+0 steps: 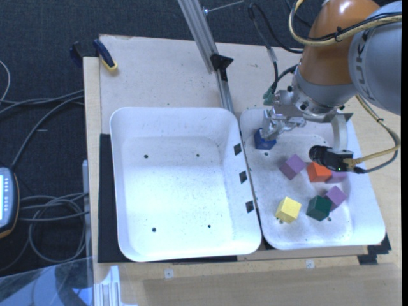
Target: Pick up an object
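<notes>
Over the far left corner of the right bin [363, 225], the gripper [270, 132] reaches down and stands right at a blue block [264, 141], which lies beside the wall that bin shares with the left bin [121, 171]. The metal of the tool covers the block's top, so whether the block sits between the fingers or just under them cannot be told, nor whether they are apart or together. Behind the gripper, the arm [338, 43] with its orange band hides the bin's far right corner and runs out of frame at the right.

Toward the near side of the right bin from the blue block lie the other blocks: a purple block [294, 166], then an orange block [318, 172] partly covered by a black fitting [328, 156] that hangs off the arm. Just beyond the orange one a second purple block [336, 195] is half masked, touching a dark green block [318, 208]. A yellow block [288, 210] lies nearest the shared wall, apart from the green one.

Beyond the right bin's far rim, a slanted metal rail [199, 24] crosses the bench [159, 75] and is cut off at the top edge
</notes>
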